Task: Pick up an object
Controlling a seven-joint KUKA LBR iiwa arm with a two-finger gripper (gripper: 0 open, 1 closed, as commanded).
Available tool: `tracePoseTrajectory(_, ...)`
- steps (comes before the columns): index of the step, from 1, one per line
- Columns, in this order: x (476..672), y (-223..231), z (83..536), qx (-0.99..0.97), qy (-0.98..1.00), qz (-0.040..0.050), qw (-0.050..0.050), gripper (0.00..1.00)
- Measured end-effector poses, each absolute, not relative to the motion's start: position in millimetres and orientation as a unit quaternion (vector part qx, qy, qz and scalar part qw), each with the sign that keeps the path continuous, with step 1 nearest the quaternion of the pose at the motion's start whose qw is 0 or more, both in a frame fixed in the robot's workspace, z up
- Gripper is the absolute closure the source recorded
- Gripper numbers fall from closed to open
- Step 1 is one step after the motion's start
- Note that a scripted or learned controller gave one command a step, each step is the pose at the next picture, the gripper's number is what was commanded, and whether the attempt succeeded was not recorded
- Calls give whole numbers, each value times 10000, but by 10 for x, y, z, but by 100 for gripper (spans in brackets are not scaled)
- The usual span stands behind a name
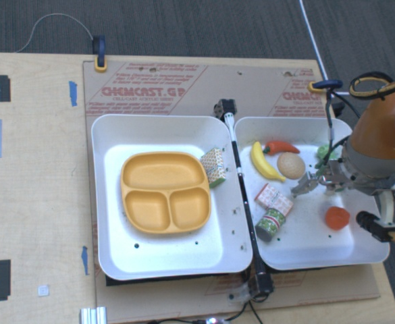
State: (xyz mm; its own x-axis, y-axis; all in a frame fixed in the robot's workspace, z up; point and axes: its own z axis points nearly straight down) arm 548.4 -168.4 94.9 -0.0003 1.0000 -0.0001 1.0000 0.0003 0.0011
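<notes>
The right bin (305, 252) holds a yellow banana (265, 162), a red chili (280, 146), a beige round potato (291, 165), a red-and-white packet (273, 198), a dark green can (269, 223) lying on its side, and an orange-red tomato (337, 217). My gripper (306, 185) hangs low over the middle of this bin, just right of the potato and up-left of the tomato. Nothing is visibly held in it. A green item (323, 152) peeks out from behind the wrist.
In the left bin (113, 248) lie a yellow three-part plate (165, 191) and a small patterned box (215, 166) against its right wall. A black clamp (225, 108) sits where the bins meet. Cables run along the arm at the right.
</notes>
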Motion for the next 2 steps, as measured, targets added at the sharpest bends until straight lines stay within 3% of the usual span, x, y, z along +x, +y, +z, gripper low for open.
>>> tracePoseTrajectory(1, 5239, -1286, 896, 7074, 7068, 24, 83, 0)
tracePoseTrajectory(2, 5252, -1320, 1011, 7085, 7055, 21, 135, 100)
